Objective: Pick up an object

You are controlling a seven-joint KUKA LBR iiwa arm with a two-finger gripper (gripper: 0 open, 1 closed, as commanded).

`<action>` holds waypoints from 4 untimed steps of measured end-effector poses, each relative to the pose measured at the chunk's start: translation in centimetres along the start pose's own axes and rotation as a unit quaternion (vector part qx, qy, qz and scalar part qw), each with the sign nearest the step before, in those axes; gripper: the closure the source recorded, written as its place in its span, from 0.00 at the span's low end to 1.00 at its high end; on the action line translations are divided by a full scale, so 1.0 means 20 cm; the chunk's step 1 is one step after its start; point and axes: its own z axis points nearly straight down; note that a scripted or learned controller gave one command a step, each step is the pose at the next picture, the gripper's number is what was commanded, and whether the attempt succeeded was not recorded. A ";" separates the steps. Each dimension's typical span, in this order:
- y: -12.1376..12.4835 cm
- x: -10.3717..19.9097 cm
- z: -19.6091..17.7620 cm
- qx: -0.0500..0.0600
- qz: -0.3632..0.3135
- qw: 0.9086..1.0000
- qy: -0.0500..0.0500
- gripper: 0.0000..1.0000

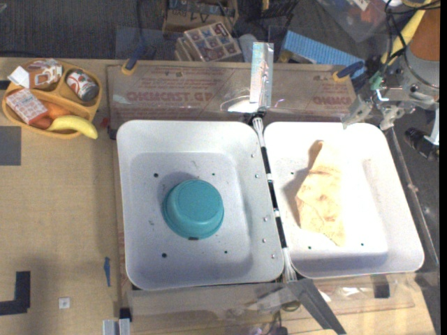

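Observation:
A teal bowl [194, 209] lies upside down in the middle of the left bin [140, 152]. A flat tan cloth [323, 195] with faint reddish marks is spread in the right bin [398, 243], running from its upper middle down towards the centre. My gripper [371, 115] hangs over the far right corner of the right bin, above the rim and well clear of the cloth. Its fingers [353, 113] stand apart, open, with nothing between them.
A yellow tray [14, 107] with a banana and snack packs sits at the far left of the bench. A clear plastic sheet and an upright strip [261, 75] stand behind the bins. Boxes and cables clutter the floor beyond.

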 end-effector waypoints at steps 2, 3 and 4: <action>0.05 0.19 0.78 -0.005 -0.113 0.994 -0.001 0.00; -0.30 0.23 0.78 -0.005 -0.232 0.973 -0.002 0.00; -0.29 0.21 0.72 -0.009 -0.229 0.973 -0.004 1.00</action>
